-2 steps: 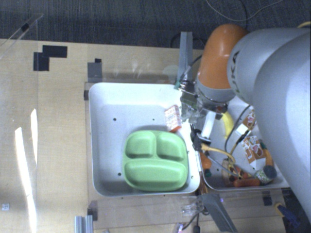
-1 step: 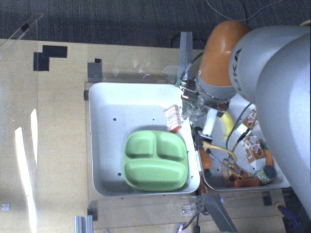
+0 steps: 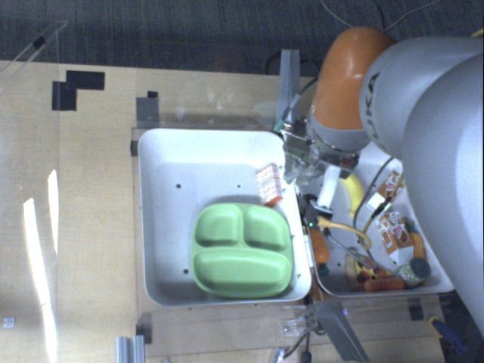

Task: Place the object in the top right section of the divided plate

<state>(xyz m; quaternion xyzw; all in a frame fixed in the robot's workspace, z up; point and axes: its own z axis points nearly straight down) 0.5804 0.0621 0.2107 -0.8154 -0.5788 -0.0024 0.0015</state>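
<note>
From my seat, the arm (image 3: 408, 104) reaches in from the right and its gripper (image 3: 299, 174) hangs over the divide between the two white bins. I cannot tell whether it is clenched or released; the wrist housing hides too much.

Just to the left of the gripper, a small packet (image 3: 269, 184) with red and white print lies tilted against the right wall of the left bin (image 3: 162, 203). It looks apart from the gripper, though very close. Below and to the left of the gripper sits the green divided plate (image 3: 243, 249), its top right section just below the packet.

On the gripper's other side, the right bin (image 3: 333, 286) holds a clutter: a banana (image 3: 352, 191), an orange carrot (image 3: 321, 246), printed packets (image 3: 393, 229), with cables looping over them.
</note>
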